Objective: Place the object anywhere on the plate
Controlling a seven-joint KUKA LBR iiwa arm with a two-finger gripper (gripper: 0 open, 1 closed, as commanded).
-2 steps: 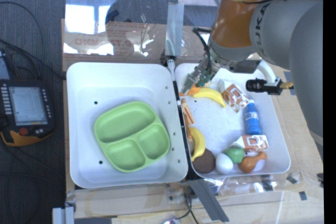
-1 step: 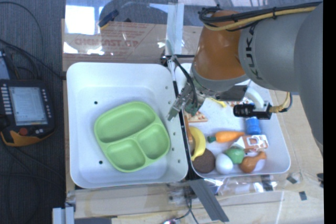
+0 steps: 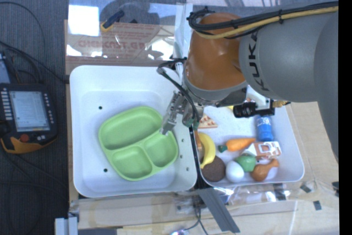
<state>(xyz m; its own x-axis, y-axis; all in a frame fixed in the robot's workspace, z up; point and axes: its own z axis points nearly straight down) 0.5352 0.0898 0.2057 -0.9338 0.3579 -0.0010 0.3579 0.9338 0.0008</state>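
Claw (image 3: 175, 116) hangs over the green plate's (image 3: 137, 142) right rim, grip state impossible to tell, plate bare, every toy in the right bin (image 3: 286, 135).

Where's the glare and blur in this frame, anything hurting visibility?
Camera view: strong glare on the clear sheet behind the left bin, washing out its lettering; green plate evenly lit, soft shadows in its compartments; gripper small and slightly blurred, finger detail unreadable; toy food in the right bin reasonably sharp; the arm's orange band shades the bins' shared edge.
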